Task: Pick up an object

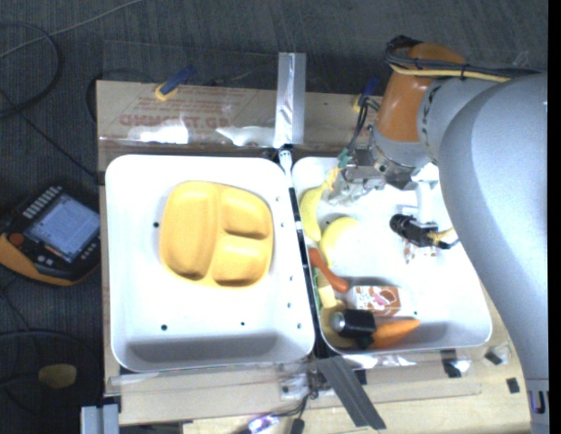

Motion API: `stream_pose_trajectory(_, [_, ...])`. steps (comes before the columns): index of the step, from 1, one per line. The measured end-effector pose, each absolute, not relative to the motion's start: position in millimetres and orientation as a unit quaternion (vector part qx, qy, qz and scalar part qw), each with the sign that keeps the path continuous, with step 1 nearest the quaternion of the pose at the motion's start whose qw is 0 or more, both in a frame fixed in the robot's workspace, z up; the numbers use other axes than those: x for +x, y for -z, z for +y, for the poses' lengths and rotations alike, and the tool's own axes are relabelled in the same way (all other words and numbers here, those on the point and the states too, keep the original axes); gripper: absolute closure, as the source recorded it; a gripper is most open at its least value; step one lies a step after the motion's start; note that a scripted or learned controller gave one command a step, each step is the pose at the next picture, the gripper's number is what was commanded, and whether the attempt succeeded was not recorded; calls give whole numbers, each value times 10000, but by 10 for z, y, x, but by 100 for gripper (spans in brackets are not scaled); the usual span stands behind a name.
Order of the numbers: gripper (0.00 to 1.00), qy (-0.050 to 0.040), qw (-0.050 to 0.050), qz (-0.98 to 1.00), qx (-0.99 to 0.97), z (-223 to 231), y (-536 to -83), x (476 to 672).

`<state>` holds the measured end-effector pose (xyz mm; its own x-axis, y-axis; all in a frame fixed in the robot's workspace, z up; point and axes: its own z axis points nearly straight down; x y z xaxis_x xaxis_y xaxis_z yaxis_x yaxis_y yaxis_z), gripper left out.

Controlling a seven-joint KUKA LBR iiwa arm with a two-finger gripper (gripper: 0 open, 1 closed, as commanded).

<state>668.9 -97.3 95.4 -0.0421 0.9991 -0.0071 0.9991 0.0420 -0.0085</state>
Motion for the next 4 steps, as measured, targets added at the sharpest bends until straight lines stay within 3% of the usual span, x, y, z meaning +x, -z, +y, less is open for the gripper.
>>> stream_pose_trajectory(1, [0,-54,4,-7218,-6921,-972,-953,6689])
stream_pose_trajectory(2, [0,22,-64,-7586,-6516,-976,-893,6412])
stream_pose_trajectory(3, [100,5,-34,-7598,-6502,-967,-953,6410])
stream_pose_trajectory(4, [100,-36,19,-7159,-6982,-681,-1796,6680])
